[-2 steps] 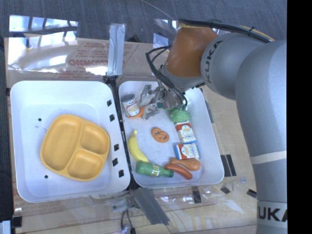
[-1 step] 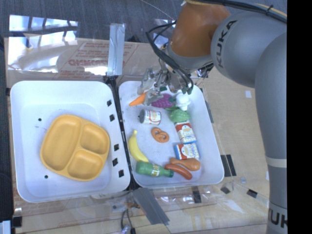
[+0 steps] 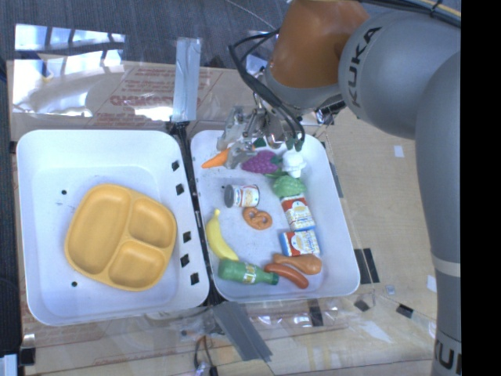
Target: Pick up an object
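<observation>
My gripper (image 3: pixel 245 138) hangs over the far end of the right bin (image 3: pixel 340 233), under the orange wrist band. Just below it lie a small orange carrot (image 3: pixel 213 160) and a purple bunch of grapes (image 3: pixel 261 162). Whether it touches either one I cannot tell. Further toward the front of the bin lie a small can (image 3: pixel 241 196) on its side, a brown pretzel (image 3: pixel 257 218), a banana (image 3: pixel 220 238), a green bottle (image 3: pixel 246 272) and a hot dog (image 3: pixel 294 269).
A white-capped item (image 3: pixel 293 161), a green leafy piece (image 3: pixel 286 185) and two small cartons (image 3: pixel 298 224) line the right bin's right side. The left bin (image 3: pixel 39 163) holds a yellow divided plate (image 3: pixel 119 235). The grey arm crosses the upper right.
</observation>
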Tool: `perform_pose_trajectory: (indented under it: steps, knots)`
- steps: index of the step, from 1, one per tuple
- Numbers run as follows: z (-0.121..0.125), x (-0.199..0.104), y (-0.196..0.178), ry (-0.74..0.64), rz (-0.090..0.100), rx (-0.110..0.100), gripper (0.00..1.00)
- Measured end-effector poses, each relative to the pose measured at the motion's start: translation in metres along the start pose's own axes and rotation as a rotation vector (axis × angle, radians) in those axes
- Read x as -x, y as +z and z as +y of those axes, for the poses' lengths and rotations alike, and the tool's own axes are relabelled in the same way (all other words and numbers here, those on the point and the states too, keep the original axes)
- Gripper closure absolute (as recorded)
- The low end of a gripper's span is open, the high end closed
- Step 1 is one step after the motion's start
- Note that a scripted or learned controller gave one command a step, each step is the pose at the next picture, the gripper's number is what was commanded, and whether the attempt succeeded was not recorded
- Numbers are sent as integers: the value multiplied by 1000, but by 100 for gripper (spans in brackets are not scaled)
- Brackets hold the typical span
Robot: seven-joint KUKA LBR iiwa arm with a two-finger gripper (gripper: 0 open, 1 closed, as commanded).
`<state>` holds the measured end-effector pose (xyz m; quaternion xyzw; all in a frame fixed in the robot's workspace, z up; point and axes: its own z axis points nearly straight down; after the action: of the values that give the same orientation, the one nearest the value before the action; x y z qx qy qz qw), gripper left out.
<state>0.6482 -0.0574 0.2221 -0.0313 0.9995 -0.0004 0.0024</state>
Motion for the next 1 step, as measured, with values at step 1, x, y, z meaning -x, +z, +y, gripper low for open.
perform_pose_trajectory:
  steps: [1]
  knots:
    - [5, 9, 31, -56, 7, 2, 100]
